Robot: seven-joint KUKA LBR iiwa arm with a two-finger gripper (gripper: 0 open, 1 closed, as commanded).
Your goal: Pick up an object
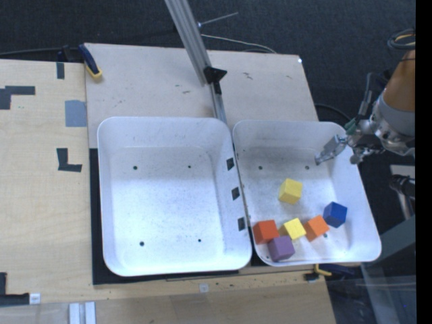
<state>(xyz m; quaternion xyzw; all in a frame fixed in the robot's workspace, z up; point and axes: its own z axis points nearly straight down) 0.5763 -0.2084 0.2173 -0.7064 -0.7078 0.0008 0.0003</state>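
Six small coloured cubes lie in the right white bin [351, 174]. The lone yellow cube [291, 191] near its middle looks light, rigid, probably foam; pinch its flat opposite faces. Whether the gripper [334, 148], above the bin's far-right edge, is parted, I cannot tell.

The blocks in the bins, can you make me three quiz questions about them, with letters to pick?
1. Where are the blocks?
A. left bin
B. right bin
C. on the bench

2. How many yellow blocks are there?
A. one
B. two
C. three

3. What is the gripper doing?
A. holding a block
B. holding nothing, over the right bin's far side
C. resting in the left bin

Answers: B, all blocks lie in the right bin, like the blue block. B, one yellow block sits alone and another yellow block sits in the cluster. B, the gripper has no block between its fingers.
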